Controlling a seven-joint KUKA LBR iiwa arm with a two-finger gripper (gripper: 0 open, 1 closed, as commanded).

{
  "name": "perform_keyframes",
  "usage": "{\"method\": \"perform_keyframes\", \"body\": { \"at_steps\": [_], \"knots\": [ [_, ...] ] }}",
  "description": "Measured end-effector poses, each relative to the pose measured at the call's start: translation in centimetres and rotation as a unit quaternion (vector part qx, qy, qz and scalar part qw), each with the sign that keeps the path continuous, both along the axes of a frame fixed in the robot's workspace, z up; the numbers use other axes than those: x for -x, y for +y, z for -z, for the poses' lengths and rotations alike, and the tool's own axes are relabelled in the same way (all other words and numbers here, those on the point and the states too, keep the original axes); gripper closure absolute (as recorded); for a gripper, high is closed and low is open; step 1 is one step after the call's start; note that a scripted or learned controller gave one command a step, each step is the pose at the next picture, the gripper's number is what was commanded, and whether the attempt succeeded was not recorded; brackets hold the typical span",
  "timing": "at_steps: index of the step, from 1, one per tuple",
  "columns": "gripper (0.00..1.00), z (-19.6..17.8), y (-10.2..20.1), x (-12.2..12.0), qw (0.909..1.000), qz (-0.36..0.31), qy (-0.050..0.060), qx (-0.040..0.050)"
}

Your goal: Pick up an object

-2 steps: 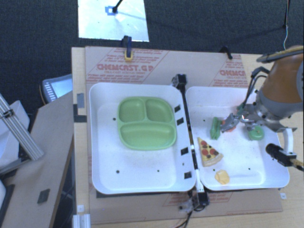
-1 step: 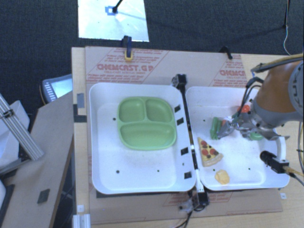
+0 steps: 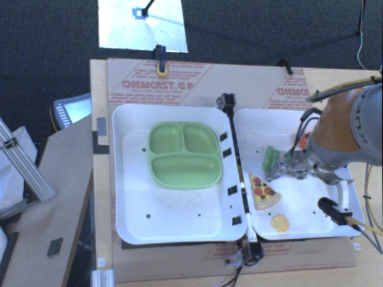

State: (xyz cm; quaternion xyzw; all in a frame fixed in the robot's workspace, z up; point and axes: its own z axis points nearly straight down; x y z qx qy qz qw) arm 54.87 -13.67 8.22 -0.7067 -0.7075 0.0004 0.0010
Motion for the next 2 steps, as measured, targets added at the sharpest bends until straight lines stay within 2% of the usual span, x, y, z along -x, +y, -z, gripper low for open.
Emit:
{"method": "perform_keyframes", "body": {
  "at_steps": [1,2],
  "knots": [
    [1.0,-1.3,-0.1,-0.1,1.0,0.0,-0.002,0.0008],
    [1.0,-6.4,-0.9,-1.0,1.0,-0.001,-0.004,0.0014]
  ]
}}
